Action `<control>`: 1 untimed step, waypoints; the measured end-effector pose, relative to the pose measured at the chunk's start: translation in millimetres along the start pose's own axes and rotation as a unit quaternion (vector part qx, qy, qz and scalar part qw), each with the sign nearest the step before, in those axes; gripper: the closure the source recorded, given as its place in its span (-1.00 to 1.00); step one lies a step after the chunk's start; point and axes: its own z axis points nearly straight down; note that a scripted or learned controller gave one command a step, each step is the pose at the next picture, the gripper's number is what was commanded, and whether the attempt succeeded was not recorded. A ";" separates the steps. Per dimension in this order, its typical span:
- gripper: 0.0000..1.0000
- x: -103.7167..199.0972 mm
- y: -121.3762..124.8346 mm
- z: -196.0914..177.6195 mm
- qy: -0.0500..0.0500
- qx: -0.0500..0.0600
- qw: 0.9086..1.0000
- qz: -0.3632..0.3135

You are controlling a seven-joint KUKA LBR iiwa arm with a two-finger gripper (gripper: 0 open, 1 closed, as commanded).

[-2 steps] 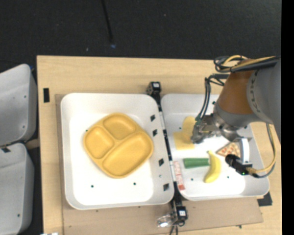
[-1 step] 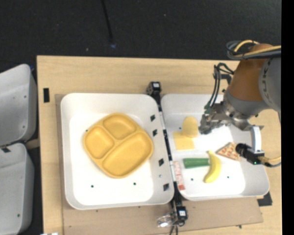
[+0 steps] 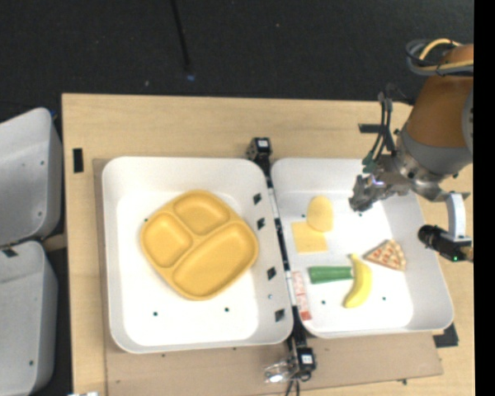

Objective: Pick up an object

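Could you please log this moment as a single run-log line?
phase: approach | gripper: over right white bin, upper part | nearest: pale yellow rounded toy food piece | grasp: none seen | left white bin: yellow three-compartment plastic plate

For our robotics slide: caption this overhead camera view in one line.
Gripper hovers over the right bin near toy food; a yellow divided plate sits in the left bin.

We are finding no text we can read here: a small packet (image 3: 300, 295) lying by the divider between the bins is carrying red markings (too blurred for us to make out).
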 end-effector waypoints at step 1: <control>1.00 -1.5 1.6 -53.9 0.000 0.000 1.000 -0.002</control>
